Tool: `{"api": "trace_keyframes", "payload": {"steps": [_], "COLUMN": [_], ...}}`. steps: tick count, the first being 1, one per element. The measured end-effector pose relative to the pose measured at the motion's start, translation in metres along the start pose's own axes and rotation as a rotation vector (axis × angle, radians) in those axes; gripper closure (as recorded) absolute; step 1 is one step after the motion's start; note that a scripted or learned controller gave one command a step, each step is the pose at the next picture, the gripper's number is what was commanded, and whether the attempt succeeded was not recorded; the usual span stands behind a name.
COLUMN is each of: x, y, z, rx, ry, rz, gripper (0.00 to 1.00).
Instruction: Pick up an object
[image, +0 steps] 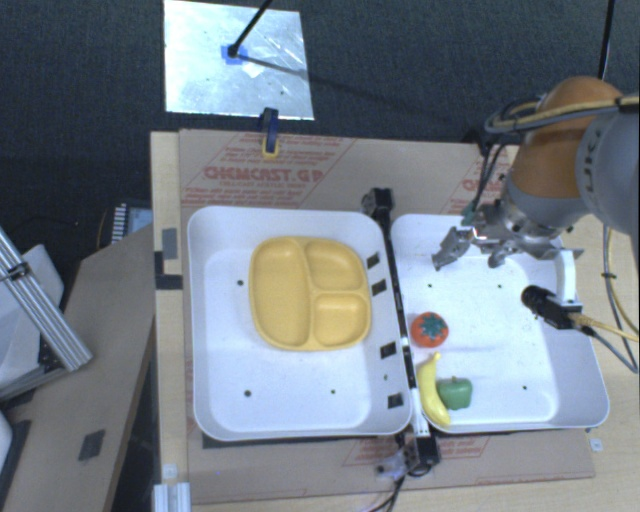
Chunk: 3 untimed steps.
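Three toy foods lie in the right bin (570, 375). A red tomato (429, 329) sits near the bin's left wall. Below it a yellow banana (432, 391) rests against the same wall, and a green pepper (456, 393) touches the banana's right side. My gripper (472, 250) hovers over the upper part of the right bin, above and to the right of the tomato. Its fingers (447, 250) are spread apart with nothing between them.
A yellow divided plate (308, 292) lies in the left bin (220, 390). A black divider with clips (392, 300) runs between the bins. A cable and black fitting (545, 303) hang by the right bin's right side.
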<state>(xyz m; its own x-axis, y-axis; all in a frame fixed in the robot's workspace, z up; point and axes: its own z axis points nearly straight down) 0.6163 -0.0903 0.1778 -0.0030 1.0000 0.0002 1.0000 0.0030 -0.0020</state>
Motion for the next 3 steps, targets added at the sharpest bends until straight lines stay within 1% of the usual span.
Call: {"api": "trace_keyframes", "payload": {"steps": [1, 2, 3], "x": [-0.004, -0.004, -0.004], "y": [0.007, 0.007, 0.009], "z": [0.046, 0.096, 0.082], "rx": [-0.001, 0.0, -0.006], "ry": [0.0, 0.0, -0.001], "rz": [0.002, 0.003, 0.004], "gripper": [0.0, 0.0, 1.0]}}
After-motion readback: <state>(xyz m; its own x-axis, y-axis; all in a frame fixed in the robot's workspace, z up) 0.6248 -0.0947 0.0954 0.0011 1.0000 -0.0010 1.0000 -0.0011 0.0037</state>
